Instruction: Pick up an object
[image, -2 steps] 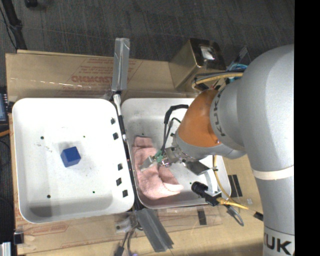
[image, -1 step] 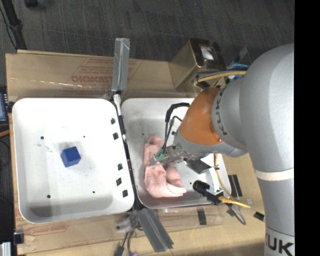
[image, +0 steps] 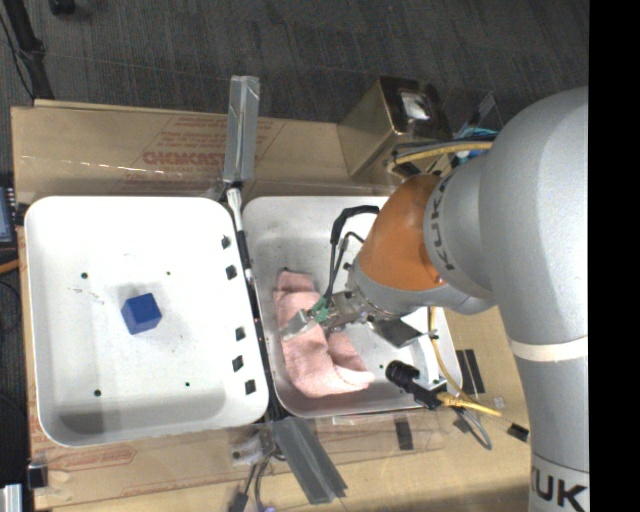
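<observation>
The arm (image: 480, 230) comes in from the right and bends down over the right bin (image: 262, 225). Its gripper (image: 305, 322) is low, on top of a crumpled pink cloth (image: 312, 362). The cloth lies in the left and near part of this bin, close to the wall that is next to the other bin. I cannot tell if the fingers are released or clenched, or if any cloth is between them, because they are small and partly hidden by the wrist.

The orange band and the wrist cover most of the right bin's middle and right side, so little free floor is visible there; a bare strip is visible along the far edge.

In the left bin (image: 60, 230) a blue cube (image: 141, 312) sits left of the centre, well apart from all four walls, with open white floor on every side.
</observation>
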